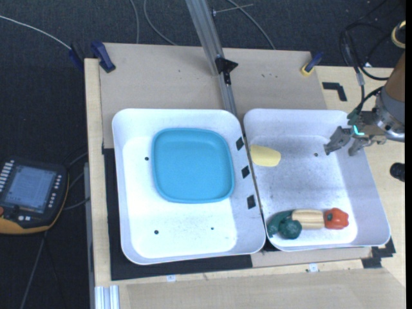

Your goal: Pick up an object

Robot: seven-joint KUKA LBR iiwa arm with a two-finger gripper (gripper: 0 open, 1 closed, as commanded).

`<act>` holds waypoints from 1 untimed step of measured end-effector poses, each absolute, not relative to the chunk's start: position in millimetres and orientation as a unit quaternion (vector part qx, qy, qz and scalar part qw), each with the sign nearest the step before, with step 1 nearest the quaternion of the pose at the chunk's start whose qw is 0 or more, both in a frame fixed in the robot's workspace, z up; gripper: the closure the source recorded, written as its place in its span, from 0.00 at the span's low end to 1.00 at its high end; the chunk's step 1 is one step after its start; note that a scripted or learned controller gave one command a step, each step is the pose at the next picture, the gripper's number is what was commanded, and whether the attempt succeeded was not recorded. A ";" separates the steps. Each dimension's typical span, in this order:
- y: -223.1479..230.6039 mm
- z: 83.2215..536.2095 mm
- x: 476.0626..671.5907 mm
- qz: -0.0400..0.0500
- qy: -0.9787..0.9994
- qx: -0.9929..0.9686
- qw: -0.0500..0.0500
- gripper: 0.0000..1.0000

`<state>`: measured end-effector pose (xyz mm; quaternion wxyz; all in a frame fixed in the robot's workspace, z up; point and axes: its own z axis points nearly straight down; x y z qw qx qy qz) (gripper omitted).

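My gripper (345, 145) hangs over the far right part of the right bin (367, 192), its two grey fingers spread open with nothing between them. A yellow lemon-shaped piece (265, 156) lies at the bin's left wall, well to the gripper's left. Along the bin's near edge lie a dark green object (285, 226), a tan roll-shaped object (308, 219) and a red tomato-like object (335, 218), side by side and touching.
The left bin (132, 192) holds a light blue square plate (192, 165). A metal pole (209, 31) slants down to the divide between the bins. Blue and yellow clamps sit at the bench's far corners. A handheld pendant (29, 192) lies on the floor at left.
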<state>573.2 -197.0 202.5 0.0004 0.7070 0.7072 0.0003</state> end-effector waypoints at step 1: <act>-197.0 202.4 573.2 0.000 0.707 0.707 0.000 0.00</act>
